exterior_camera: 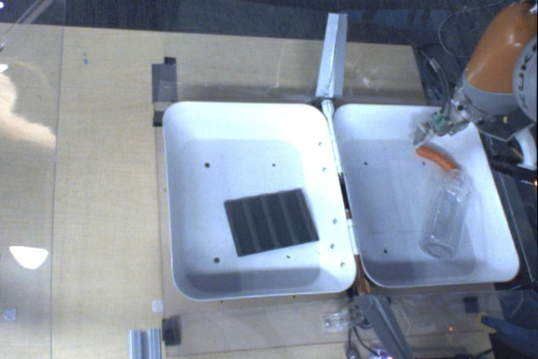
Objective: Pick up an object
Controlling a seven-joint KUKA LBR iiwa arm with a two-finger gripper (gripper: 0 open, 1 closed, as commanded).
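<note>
Orange obj (437, 156) lies in right bin (378, 261), upper right of frame, just below-left of gripper (436, 128), w/ clear bottle (445, 219) right below it & dark ridged mat (271, 221) in left bin (189, 181).

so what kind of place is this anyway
Most likely a robotics lab bench set up for bin-picking trials. Two shallow white bins, the left bin and right bin, sit side by side on a wooden bench, a grey and orange arm reaches in, and loose cables trail at the edge.
</note>
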